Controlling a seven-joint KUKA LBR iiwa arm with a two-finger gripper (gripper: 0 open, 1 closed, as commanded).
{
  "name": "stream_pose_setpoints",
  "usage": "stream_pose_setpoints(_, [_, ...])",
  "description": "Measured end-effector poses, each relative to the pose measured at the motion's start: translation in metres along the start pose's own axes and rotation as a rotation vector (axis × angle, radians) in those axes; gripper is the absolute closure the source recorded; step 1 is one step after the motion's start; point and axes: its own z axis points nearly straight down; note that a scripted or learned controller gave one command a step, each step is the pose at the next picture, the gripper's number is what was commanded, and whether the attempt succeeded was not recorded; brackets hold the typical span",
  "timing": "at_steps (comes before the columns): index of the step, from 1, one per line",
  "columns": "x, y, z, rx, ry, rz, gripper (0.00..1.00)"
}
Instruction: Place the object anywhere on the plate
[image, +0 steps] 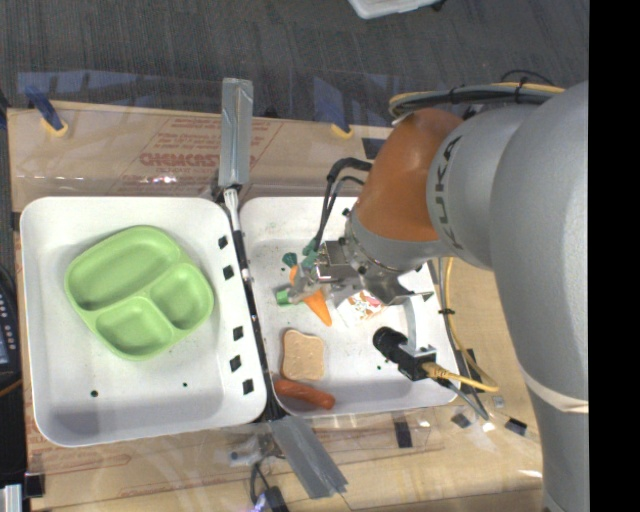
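A green plate (140, 290) with three compartments lies in the left bin (60, 400). In the right bin (270, 225) my gripper (318, 272) hangs low over a cluster of small toys: an orange carrot (319, 306) with green parts beside it (290, 292). Whether anything sits between the fingers is hidden by the gripper body. A slice of toast (303, 355) lies nearer the front, and a reddish sausage (305, 395) rests at the front edge of that bin.
A white card with pink print (362, 308) lies just right of the carrot. A grey divider bar (236, 130) runs between the bins. The arm's large grey and orange body covers the right bin's right side.
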Motion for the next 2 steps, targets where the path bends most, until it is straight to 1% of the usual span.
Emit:
stream_pose_setpoints(1, [0.088,0.033,0.002,0.0,0.0,-0.039,1.0])
stream_pose_setpoints(2, [0.147,0.033,0.065,0.004,-0.002,-0.215,1.0])
